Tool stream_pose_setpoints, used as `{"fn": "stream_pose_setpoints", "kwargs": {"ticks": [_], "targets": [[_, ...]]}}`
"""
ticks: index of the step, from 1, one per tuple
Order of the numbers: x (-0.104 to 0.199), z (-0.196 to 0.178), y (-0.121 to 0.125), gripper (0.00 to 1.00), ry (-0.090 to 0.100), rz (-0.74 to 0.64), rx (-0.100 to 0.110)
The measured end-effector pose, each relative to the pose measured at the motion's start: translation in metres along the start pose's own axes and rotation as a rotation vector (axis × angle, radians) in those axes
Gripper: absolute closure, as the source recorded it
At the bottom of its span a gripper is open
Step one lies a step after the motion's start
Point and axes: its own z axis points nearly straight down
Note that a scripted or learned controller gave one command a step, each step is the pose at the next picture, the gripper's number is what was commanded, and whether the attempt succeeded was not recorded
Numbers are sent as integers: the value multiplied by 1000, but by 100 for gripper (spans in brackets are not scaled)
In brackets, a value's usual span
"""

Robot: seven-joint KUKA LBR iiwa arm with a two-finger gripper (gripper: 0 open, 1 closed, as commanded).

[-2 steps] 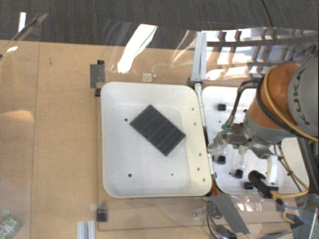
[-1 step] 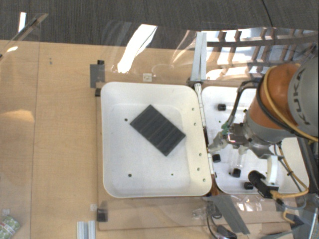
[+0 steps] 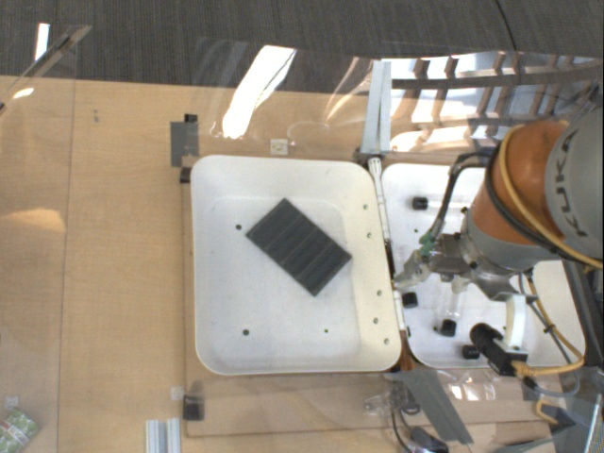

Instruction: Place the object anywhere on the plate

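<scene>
Your arm (image 3: 528,206) hangs over the right bin (image 3: 425,343), wrist low — the jaws (image 3: 458,295) point down into it, but you cannot tell whether they are spread or pressed together, nor whether anything sits between them. The plate (image 3: 298,245), a dark ribbed square set cornerwise, lies bare near the middle of the left bin (image 3: 217,338), well apart from the arm. Several small dark bits (image 3: 419,202) dot the right bin — which one is your object is unclear. Judged by looks, they are light, stiff and easily nudged, so close squarely across the middle.
</scene>
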Motion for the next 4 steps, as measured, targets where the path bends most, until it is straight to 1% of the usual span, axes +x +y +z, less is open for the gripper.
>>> {"fn": "stream_pose_setpoints", "kwargs": {"ticks": [1, 2, 3, 4], "targets": [[1, -10, 2, 100, 1, -4, -4], [1, -10, 2, 0, 1, -4, -4], [1, -10, 2, 0, 1, -4, -4], [2, -21, 4, 100, 2, -10, -8]]}}
